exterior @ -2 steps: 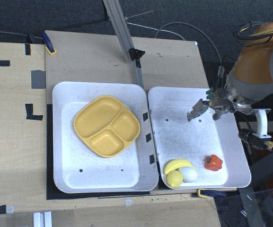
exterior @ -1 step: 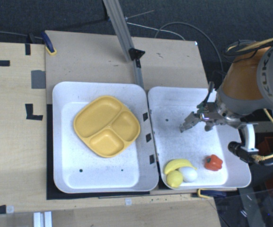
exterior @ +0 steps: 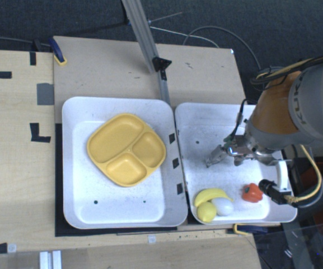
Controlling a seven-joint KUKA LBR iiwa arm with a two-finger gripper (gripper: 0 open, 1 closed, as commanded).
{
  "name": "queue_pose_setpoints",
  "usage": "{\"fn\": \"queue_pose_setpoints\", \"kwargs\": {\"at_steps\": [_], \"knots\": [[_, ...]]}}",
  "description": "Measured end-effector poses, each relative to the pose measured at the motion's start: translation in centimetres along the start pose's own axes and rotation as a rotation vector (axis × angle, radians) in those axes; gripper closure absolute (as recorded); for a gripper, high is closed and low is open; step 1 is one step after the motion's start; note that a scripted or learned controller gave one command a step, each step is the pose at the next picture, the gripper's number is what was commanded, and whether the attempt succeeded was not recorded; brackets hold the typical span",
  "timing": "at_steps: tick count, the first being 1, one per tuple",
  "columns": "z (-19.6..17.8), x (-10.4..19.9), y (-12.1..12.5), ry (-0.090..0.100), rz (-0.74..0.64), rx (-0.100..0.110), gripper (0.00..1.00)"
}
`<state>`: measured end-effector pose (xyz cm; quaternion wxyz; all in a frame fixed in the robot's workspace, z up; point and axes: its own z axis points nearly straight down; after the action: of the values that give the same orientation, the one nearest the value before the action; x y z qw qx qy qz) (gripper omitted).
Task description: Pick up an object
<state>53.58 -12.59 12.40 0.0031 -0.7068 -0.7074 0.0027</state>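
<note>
Nearest: banana [exterior: 211, 195], lemon [exterior: 206, 211], white egg-like piece [exterior: 224, 207], red pepper [exterior: 252, 193], clustered at right bin's [exterior: 200, 122] front. My claw [exterior: 216, 159] hangs apart, empty, above. Risk: crowded fruit deflects a finger.

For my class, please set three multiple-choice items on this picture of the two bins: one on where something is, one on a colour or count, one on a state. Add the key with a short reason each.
1. Where does the yellow plate lie?
A. in the left bin
B. in the right bin
C. on the bench outside the bins

2. How many sections does the plate have?
A. two
B. three
C. five

3. What is the gripper doing?
A. lifting the banana
B. gripping the plate
C. hovering over bare bin floor, holding nothing

Key: 1 A, the plate fills the left bin's middle. 2 B, three hollows show. 3 C, nothing sits between its fingers.
</note>
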Motion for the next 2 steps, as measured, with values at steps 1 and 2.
{"fn": "queue_pose_setpoints", "kwargs": {"at_steps": [1,2], "knots": [[-1.4,0.1,0.1,0.001,-0.002,-0.004,1.00],[-7.3,0.9,0.2,-0.001,-0.002,-0.012,1.00]]}}
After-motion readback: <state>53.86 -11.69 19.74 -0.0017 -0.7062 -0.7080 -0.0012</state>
